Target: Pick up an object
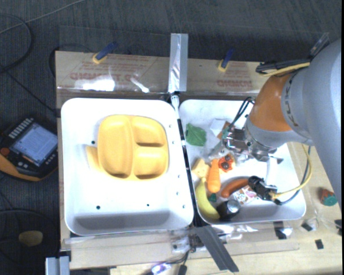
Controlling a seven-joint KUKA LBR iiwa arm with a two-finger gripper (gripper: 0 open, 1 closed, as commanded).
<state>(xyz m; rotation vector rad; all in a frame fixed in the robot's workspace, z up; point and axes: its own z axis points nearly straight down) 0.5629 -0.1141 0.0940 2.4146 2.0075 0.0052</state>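
Two bins on the desk: left bin [74,211] holds a yellow tray [132,145]; right bin [292,211] holds the clutter. Gripper [236,142] hangs over the right bin's middle. Carrot [214,177] lies just below-left of it, long axis near vertical in view; banana [203,199] beside. Wrist hides the jaws: state cannot be told.

A yellow divided tray [132,146] lies in the left white bin [74,211]. Two clamps, one blue and yellow [104,51] and one yellow [224,61], grip the board behind the bins. A handheld controller [24,149] rests on the dark carpet [23,56] at left.
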